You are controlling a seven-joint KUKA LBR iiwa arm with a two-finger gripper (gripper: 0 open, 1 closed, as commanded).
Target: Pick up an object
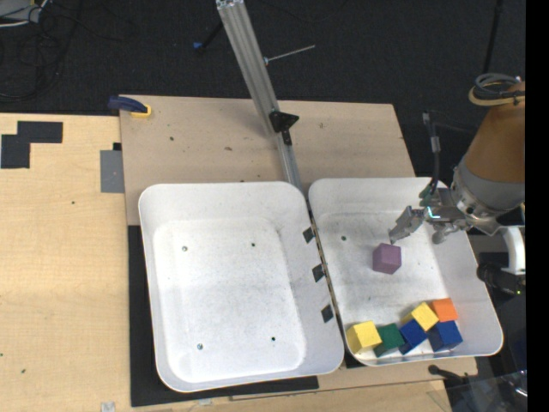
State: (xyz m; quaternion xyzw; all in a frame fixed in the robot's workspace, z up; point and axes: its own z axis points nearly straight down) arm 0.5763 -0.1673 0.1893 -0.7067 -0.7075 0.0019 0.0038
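A purple cube (pixel 387 258) lies alone in the middle of the right bin (pixel 343 204). Along that bin's front edge sits a cluster of cubes: yellow (pixel 364 334), green (pixel 389 340), blue (pixel 413 336), a second yellow (pixel 424 317), orange (pixel 443 307) and dark blue (pixel 446 337). My gripper (pixel 423 227) hangs over the right bin's far right part, just above and to the right of the purple cube. It is open, with nothing between its fingers. One finger (pixel 404 225) points down-left toward the cube without touching it.
The left bin (pixel 171 204) stands beside the right one, with black clips (pixel 318 272) along the shared rim. A slanted aluminium bar (pixel 255 67) rises behind the bins. The arm's orange band (pixel 502 144) is at the right edge.
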